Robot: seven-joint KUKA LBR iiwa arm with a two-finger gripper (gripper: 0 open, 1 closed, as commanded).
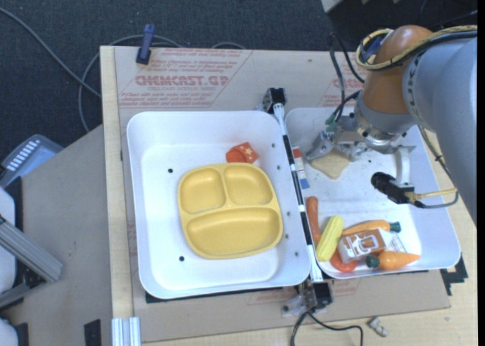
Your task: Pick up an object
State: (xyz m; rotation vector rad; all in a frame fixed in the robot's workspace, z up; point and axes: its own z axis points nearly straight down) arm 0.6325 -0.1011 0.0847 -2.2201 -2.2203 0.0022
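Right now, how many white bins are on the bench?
2. The left bin holds a yellow tray and a red toy. The right bin holds toy food, with the arm reaching in.

A thick grey robot arm (447,79) reaches in from the right side of the scene. An orange band (390,72) wraps it just above the wrist. The wrist points down, and the hand (341,148) sits low at its end, metal parts spread beneath the wrist.
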